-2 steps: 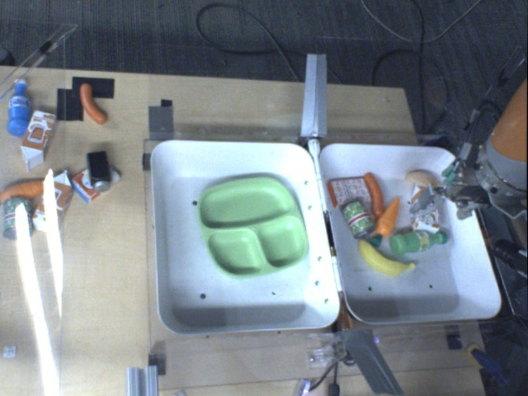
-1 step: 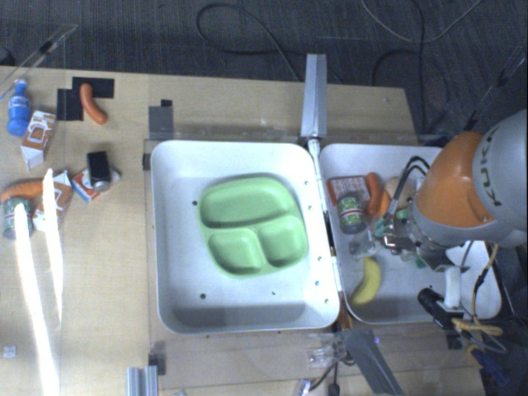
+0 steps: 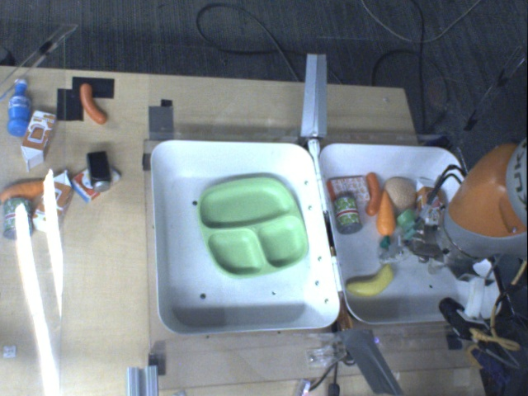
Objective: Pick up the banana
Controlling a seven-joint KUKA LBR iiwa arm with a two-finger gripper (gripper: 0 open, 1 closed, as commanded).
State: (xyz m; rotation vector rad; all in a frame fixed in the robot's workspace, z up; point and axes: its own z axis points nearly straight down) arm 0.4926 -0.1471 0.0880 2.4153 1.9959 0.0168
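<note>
The yellow banana [image 3: 371, 282] lies in the right bin [image 3: 412, 308], close to its front left corner. My gripper [image 3: 406, 244] hangs over the middle of that bin, a little behind and to the right of the banana and apart from it. Nothing can be seen held in it. The arm's orange band [image 3: 487, 200] sits over the bin's right side and hides part of the floor there.
Just behind the gripper lie an orange carrot [image 3: 385, 213], a small teal item [image 3: 406, 219], a brown potato-like thing [image 3: 400, 192] and a dark can [image 3: 348, 213]. A green divided tray [image 3: 250, 223] fills the left bin [image 3: 177, 304]. Loose items sit on the bench at far left.
</note>
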